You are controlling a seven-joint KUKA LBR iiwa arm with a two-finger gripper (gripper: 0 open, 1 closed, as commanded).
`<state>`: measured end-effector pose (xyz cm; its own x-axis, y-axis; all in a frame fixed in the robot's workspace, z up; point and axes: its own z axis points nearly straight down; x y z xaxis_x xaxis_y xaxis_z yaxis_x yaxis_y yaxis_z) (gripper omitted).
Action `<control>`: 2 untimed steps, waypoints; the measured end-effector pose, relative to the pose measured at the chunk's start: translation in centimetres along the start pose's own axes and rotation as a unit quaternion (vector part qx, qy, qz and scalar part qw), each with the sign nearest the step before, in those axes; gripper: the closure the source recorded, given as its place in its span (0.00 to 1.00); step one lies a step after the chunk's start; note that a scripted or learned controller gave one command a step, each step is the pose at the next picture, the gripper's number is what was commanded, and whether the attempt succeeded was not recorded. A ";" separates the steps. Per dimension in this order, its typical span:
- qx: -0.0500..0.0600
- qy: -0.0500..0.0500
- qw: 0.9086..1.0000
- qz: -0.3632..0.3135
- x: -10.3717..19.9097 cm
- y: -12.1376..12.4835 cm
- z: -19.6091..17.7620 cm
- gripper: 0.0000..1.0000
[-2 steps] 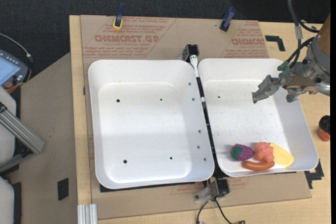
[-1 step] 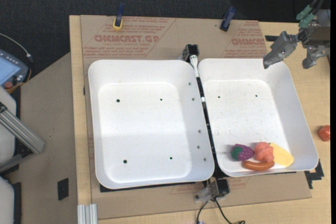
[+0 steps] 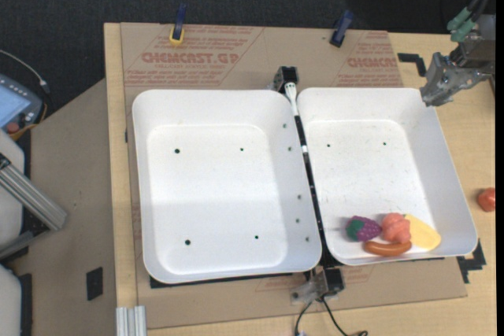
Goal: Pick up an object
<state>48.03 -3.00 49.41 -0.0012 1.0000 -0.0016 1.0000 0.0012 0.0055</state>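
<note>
Several toy foods lie bunched in the near right corner of the right bin [image 3: 362, 161]: a purple grape cluster [image 3: 363, 228], a red-orange lumpy piece [image 3: 396, 227], a yellow wedge [image 3: 425, 234] and an orange-red sausage [image 3: 387, 248] along the front rim. They touch one another. My gripper [image 3: 438, 88] hangs at the far right corner of that bin, just over its rim, well away from the toys. Nothing shows in it.
The left bin [image 3: 209, 185] sits beside the right one, a black divider strip [image 3: 303, 161] between them. A small orange object [image 3: 487, 200] lies on the bench outside the right bin. Blue clamps [image 3: 342, 27] hold the cardboard at the back.
</note>
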 end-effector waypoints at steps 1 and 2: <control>0.010 0.001 1.000 0.001 0.9 -0.3 18.7 1.00; -0.008 0.002 1.000 -0.002 6.9 0.5 -4.7 1.00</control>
<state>48.48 3.90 54.06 -0.0061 1.0000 0.0030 0.9997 0.0060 0.0219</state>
